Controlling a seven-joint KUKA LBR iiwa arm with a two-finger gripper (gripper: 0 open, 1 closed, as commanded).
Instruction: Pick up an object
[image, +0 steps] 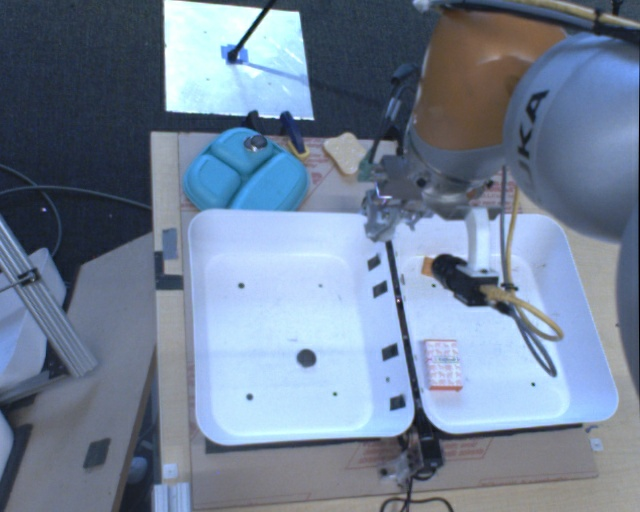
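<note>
box (443, 364): small, red-and-white print, lies flat in right bin, near its front-left corner, just beside the divider between bins; nothing touches it.
gripper (382, 218): metal, hangs over the back end of the divider where the two bins meet, well apart from box; fingers too small and blurred, cannot tell if apart or together; nothing seen between them.
arm (500, 90): grey with orange band, reaches in from right, covers back-right part of right bin.
right bin (585, 385): white, shallow; also has a black part (460, 278) with yellow hose (530, 315) looping toward the middle, likely hanging from the arm, not sure if it touches the floor.
left bin (215, 400): white; one dark round disc (306, 357) near centre-front, a few small dark specks on the floor.
bench (170, 330): bins side by side on it.
blue tray (246, 172): lidded, at bench back edge, behind left bin's back-left corner.
tan piece (345, 152): bread-like, at bench back edge, just right of blue tray.
</note>
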